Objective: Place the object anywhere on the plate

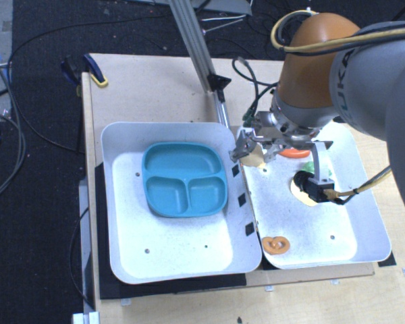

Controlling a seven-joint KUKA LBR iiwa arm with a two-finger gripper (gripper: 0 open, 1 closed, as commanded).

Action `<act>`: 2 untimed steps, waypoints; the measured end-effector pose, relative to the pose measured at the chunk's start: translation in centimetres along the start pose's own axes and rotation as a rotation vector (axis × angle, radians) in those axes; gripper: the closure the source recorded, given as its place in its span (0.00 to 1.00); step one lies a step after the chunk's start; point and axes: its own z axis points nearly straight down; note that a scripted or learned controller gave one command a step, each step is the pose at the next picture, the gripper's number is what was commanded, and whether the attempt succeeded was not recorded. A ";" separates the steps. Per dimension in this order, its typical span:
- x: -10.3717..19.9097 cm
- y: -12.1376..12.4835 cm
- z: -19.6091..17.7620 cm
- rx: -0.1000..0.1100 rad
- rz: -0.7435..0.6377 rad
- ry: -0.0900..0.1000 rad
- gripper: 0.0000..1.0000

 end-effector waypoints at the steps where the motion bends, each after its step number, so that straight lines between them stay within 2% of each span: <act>1: 5.1 -1.0 1.2 -0.001 0.000 0.000 1.00; 2: 10.6 -1.5 0.1 -0.004 -0.001 0.000 1.00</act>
